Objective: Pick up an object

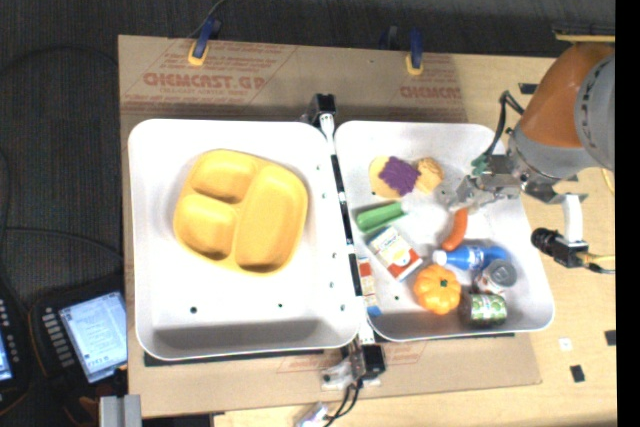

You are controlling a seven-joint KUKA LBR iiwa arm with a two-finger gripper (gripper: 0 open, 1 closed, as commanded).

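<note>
Gripper [478, 187] low in right bin [520, 320], can't tell if open or closed; carrot [456, 228] just below it; go straight down, squeeze carrot middle, lift slow

Overhead, slanted — both bins [140, 215]
</note>
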